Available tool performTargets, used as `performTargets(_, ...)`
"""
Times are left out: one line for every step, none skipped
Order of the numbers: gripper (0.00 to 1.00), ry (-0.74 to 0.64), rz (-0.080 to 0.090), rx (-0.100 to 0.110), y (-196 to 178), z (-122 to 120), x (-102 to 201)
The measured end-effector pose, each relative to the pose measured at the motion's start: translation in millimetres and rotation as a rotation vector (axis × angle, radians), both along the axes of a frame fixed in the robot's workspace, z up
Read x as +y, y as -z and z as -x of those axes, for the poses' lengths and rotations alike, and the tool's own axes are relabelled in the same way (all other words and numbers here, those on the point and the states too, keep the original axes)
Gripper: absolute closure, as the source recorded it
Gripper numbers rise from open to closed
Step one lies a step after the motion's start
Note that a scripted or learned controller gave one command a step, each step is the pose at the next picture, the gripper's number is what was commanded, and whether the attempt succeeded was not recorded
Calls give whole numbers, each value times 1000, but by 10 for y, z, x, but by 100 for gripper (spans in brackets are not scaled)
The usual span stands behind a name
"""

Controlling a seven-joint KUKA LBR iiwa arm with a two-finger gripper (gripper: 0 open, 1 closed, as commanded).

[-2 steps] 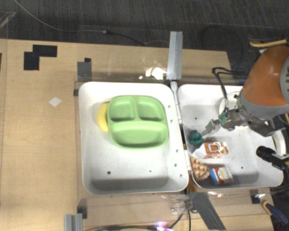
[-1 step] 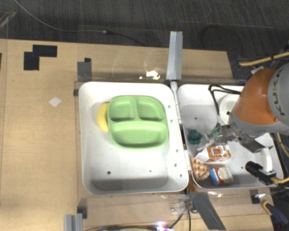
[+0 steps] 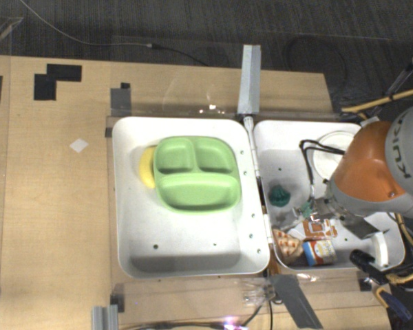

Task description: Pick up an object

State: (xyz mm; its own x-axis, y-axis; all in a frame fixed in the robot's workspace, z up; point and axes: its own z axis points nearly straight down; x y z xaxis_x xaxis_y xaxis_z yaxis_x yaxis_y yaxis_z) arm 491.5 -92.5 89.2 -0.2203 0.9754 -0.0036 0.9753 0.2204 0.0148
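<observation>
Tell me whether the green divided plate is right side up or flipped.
Right side up: the green divided plastic plate in the left white bin shows its three hollow compartments facing the camera.

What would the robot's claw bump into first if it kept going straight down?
Probably the small brown and white packet lying right under the claw in the right bin. Depth is hard to judge from above, so it may already be touching it.

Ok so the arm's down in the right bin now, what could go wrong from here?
1. The small packets lie crowded against the bin's near wall, so the gripper may nudge or grab more than one.
2. The black cable loops beside the wrist and might snag.
3. The teal object sits close by and could get knocked aside.
</observation>
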Motion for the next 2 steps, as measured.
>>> performTargets(0,-124,3,2,3,5,-509)
performTargets(0,-94,2,2,12,-794,-237)
